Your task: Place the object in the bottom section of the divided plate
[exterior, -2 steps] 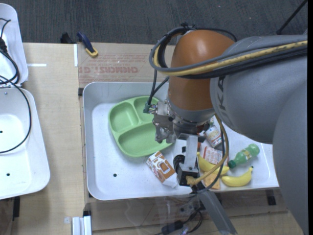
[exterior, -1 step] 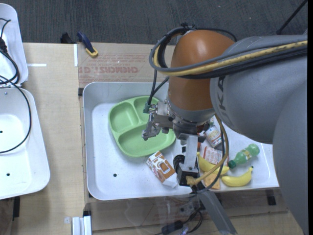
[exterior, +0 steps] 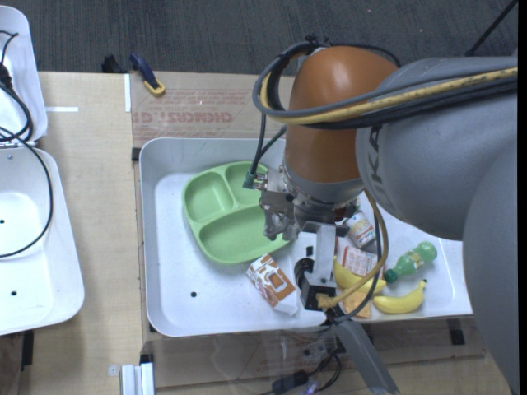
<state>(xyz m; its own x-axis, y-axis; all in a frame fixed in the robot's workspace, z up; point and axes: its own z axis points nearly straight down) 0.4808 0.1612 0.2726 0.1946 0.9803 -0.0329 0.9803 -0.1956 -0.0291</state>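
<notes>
A light green divided plate (exterior: 221, 216) lies in the left half of the right-hand white bin (exterior: 169, 245). Its two small sections face the far side and its one large section faces the near side. My gripper (exterior: 278, 220) hangs under the orange wrist band, over the plate's right rim beside the large section. The wrist hides much of the gripper, and I see nothing held in it. A brown and white snack carton (exterior: 273, 282) lies just off the plate's near right corner.
To the right of the gripper lie two bananas (exterior: 401, 299), a green bottle (exterior: 412, 261), a small red-labelled bottle (exterior: 361, 230) and a red and white packet (exterior: 356, 262). The left bin (exterior: 37, 253) holds a black cable. A blue and yellow clamp (exterior: 146, 74) sits on the bench behind.
</notes>
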